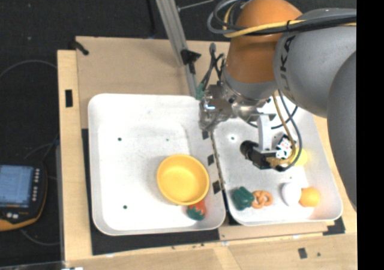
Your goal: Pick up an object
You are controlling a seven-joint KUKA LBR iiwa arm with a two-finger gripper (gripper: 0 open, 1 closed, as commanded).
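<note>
My gripper (pixel 207 117) hangs over the ridge between the two bins, at the upper left corner of the right bin (pixel 324 161). Nothing shows in its grasp. In the left bin (pixel 120 143) a yellow bowl (pixel 183 179) sits upright near the front right. A small red and green toy (pixel 197 209) lies just below the bowl. Along the front of the right bin lie a dark green piece (pixel 242 198), an orange pretzel-shaped piece (pixel 262 198), a white lump (pixel 290 194) and an orange ball (pixel 309 197). A yellow thing (pixel 299 156) is partly hidden behind the wrist.
The big grey arm (pixel 318 53) with its orange band covers the back right of the right bin. A slanted metal bar (pixel 171 23) rises behind the bins. A handheld pendant (pixel 21 194) lies off the bench at the left.
</note>
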